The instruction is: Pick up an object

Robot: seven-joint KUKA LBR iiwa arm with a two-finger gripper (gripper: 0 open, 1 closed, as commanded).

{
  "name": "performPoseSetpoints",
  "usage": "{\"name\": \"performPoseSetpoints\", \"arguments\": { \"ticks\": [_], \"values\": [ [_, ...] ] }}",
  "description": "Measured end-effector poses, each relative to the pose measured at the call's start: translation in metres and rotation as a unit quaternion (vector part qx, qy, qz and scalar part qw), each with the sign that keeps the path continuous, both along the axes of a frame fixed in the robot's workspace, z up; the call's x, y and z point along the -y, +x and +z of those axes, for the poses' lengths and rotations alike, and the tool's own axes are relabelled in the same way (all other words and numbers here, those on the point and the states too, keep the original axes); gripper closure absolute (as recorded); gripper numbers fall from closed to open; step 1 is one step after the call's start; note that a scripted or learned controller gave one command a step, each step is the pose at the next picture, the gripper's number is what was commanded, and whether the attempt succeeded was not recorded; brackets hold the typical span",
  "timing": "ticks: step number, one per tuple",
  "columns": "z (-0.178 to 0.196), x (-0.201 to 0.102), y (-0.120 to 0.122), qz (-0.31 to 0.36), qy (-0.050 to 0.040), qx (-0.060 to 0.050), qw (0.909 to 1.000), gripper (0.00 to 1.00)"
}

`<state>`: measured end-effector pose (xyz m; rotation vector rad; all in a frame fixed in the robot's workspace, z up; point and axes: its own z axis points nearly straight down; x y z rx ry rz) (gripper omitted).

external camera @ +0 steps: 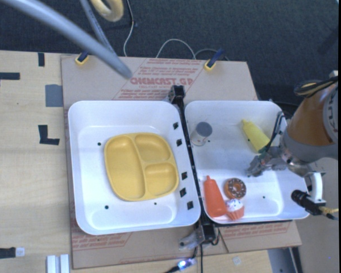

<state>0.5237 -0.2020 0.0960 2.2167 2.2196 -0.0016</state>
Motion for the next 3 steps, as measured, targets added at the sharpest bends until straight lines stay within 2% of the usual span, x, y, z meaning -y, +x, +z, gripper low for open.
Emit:
{"name": "performPoseSetpoints", "arguments": {
  "ticks": [1, 2, 3],
  "values": [
    [0.042, -0.001, 0.003, 0.000, 0.0017, 0.000, 1.0000, 1.00],
    [0.105, -0.003, 0.005, 0.000, 0.0011, 0.001, 1.0000, 1.00],
    [0.150, -0.003, 0.006, 0.000, 0.0012, 0.001, 1.0000, 1.00]
  ]
}}
